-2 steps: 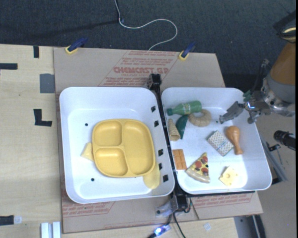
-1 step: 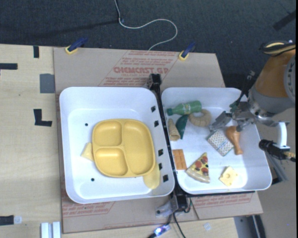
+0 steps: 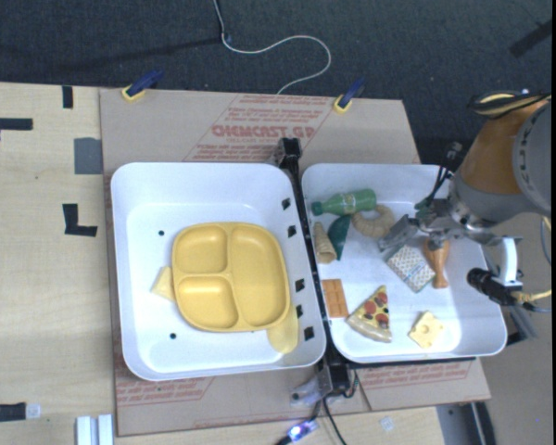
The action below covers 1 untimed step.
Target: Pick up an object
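Two shallow white bins sit side by side on the table, and the right bin (image 3: 463, 346) serves as the landmark here, since it holds the loose toy food the task draws from, while the left bin (image 3: 134, 202) carries a yellow divided plate (image 3: 230, 276) with three compartments, resting flat near its middle, plus what looks like a pale yellow scrap peeking from under the plate at each side. Inside the right bin I count one green bottle (image 3: 345, 202) lying on its side toward the far wall, one tan ring-shaped piece (image 3: 375, 221) just beside it, one greenish-tan item (image 3: 332, 237) against the wall shared with the left bin, one orange cracker-like rectangle (image 3: 334, 298) below that, one pizza slice (image 3: 372, 312) near the near wall, one cheese wedge (image 3: 427, 329) to the slice's right, one speckled grey packet (image 3: 410, 267) around the bin's centre, and one orange carrot-like stick (image 3: 439, 262) touching or just beside that packet. The scatter looks random, as suits a picking trial. The end effector (image 3: 419, 222) hangs low over the right bin's centre, directly above the packet and stick, which I judge to be the likely targets; whether its fingers are spread or closed I cannot tell, and nothing is visibly held between them.
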{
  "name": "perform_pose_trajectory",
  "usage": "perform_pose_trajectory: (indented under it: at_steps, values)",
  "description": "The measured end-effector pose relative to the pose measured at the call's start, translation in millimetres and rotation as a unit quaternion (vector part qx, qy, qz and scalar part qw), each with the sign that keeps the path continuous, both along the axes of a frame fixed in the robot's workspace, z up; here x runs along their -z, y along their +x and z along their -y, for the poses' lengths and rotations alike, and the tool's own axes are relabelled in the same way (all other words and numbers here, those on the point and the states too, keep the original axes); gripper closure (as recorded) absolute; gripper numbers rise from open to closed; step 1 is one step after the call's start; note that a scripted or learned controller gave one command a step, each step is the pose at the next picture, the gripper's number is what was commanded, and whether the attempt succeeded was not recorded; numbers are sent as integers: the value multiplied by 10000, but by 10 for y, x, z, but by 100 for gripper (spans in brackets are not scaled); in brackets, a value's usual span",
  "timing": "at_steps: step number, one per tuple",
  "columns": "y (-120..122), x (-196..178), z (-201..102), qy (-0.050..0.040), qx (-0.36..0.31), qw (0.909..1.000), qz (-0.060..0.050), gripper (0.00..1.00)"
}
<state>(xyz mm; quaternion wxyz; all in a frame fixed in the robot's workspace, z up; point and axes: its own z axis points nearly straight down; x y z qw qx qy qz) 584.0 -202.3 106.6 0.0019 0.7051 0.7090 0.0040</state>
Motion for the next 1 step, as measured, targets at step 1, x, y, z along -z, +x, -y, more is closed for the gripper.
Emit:
perform_pose_trajectory:
  at_steps: [1]
  values:
    - [-17, -64, -1, -3, -3, 10000, -29, 100]
